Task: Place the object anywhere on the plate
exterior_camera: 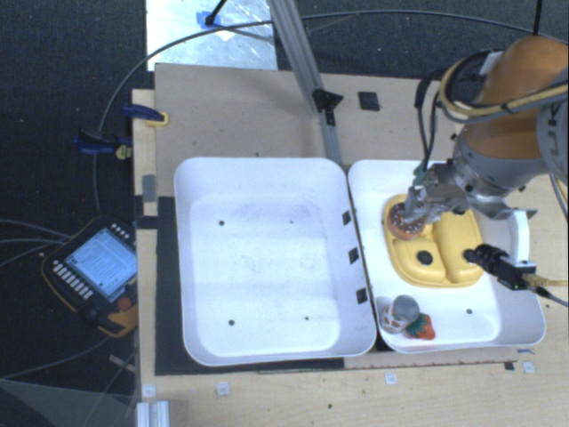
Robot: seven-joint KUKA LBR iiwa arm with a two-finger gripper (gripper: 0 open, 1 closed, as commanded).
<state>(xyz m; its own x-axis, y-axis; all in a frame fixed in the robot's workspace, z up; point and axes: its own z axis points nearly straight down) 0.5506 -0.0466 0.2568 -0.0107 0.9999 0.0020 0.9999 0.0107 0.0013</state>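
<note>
Tan bench (pixel 240 114), dark carpet (pixel 62 52) round.

A yellow plate (pixel 437 254) lies flat in the right-hand white bin (pixel 511 327), toward that bin's far half and roughly midway between its left and right walls. The plate is a rounded, lumpy shape with a raised rim and a small dark spot on its near left part. On the plate's far left portion rests a small round object (pixel 408 227), brownish-pink with a paler centre, like a ring or doughnut; part of it is hidden from above. In the bin's near left corner, well apart from the plate, sit a small grey rounded object (pixel 405 309) and, just beside it, an orange-red one with a green bit (pixel 423 328).
</note>
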